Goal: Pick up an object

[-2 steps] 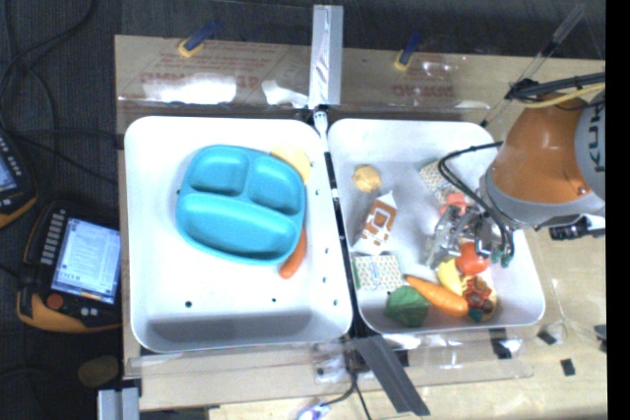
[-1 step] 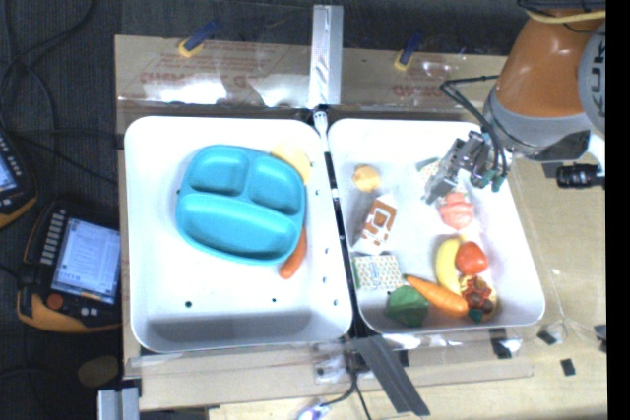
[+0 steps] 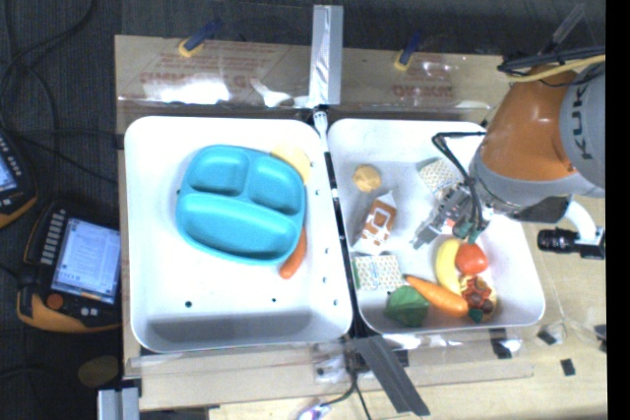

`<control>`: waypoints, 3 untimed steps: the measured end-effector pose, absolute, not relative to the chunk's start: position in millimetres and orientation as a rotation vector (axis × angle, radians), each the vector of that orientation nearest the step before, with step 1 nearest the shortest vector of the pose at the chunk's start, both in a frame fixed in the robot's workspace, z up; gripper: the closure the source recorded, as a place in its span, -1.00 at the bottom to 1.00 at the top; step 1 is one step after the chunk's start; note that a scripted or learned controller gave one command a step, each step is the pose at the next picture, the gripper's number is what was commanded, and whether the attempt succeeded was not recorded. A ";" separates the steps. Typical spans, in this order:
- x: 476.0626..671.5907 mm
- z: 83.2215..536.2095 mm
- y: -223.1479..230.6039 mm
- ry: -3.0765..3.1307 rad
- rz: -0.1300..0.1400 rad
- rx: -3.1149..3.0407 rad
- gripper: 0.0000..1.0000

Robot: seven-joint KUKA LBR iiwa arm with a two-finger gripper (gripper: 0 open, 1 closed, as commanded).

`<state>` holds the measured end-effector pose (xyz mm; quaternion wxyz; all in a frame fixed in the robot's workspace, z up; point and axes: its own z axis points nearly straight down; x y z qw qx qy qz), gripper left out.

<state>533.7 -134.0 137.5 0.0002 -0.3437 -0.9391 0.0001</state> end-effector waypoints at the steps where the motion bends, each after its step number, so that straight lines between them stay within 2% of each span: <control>1: 552.2 91.2 -168.8 -2.951 -0.003 -1.108 1.00; 2: 552.5 90.1 -169.1 -2.954 -0.001 -1.109 -1.00; 3: 660.7 88.6 -114.4 -2.767 0.002 -1.500 -1.00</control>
